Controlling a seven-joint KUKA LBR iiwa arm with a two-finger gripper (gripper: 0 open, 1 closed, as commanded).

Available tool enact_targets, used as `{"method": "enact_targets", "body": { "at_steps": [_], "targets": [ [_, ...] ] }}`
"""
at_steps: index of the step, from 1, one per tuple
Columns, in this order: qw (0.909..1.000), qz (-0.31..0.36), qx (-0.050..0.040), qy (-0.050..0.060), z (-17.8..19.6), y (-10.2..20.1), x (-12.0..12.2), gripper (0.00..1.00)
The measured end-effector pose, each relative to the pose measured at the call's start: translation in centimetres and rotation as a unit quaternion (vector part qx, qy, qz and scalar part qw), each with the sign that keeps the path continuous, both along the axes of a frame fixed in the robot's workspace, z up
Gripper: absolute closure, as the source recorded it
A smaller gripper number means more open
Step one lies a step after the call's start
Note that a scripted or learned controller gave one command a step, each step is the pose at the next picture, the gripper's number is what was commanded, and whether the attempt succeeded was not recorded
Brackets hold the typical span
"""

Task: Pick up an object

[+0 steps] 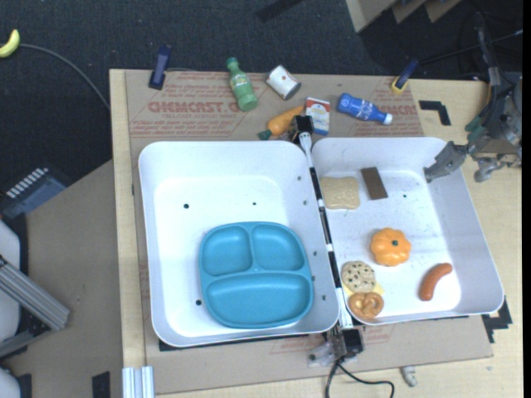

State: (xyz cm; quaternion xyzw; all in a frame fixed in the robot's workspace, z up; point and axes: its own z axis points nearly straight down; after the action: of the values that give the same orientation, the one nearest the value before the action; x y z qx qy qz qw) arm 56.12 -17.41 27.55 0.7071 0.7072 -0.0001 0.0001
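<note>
At far right, above the right bin's (465, 222) upper right corner, sits the gripper (465, 162). Two grey fingers (441, 162) splay apart, nothing between them; one points down-left over the bin rim, the other is partly cut off by the frame edge.

Right bin contents, all apart from the gripper:
- tan bread slice (341, 193) at upper left, against the divider
- brown block (374, 183) just beside the bread, to its right
- orange pumpkin (390, 247) near the middle
- sausage (436, 281) lower right, tilted
- cookie (358, 276) at lower left, touching the pretzel (366, 305) below it

Left bin (166, 222): blue three-section plate (254, 274) sits lower centre, sections bare.

On the cardboard behind the bins: green bottle (242, 84) lying down, white can (283, 81) tipped over, blue bottle (363, 109) on its side, small carton (317, 115) and carrot (282, 123) near the bins' shared corner. Blue clips at top left (159, 66) and top right (405, 75) of the board.

Closest object to the gripper is the brown block, still well apart from it. Nothing lifted; every item rests on the bin floor.
</note>
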Motion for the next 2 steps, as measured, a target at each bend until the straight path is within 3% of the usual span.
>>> {"method": "enact_targets", "body": {
  "at_steps": [1, 2],
  "targets": [
    [1.0000, 0.001, 0.0008, 0.002, -13.2, 4.7, 1.2, 0.00],
    [1.0000, 0.000, 0.0005, 0.001, -19.1, 6.9, -3.0, 0.00]
  ]
}}
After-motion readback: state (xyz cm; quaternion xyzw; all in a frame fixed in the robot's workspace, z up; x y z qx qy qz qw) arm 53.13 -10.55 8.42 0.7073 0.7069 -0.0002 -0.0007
